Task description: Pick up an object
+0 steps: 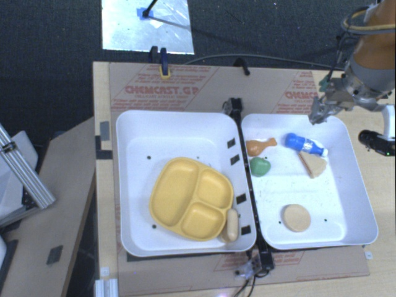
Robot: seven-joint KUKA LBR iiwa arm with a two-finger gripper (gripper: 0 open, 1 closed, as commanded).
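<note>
We hang our gripper [317, 117] over the right bin's [356, 224] far right corner, finger state unclear, nearest the blue bottle [304, 145] lying beside that far edge, probably our target.

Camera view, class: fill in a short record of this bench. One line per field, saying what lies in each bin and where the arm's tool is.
left bin: yellow tray with three compartments; pale bread roll beside the tray's right corner
right bin: blue bottle, tan wedge, orange drumstick, green lump, round biscuit
tool: above the right bin's far right corner, nothing seen between its fingers
bottle and wedge: touching or nearly so
</note>
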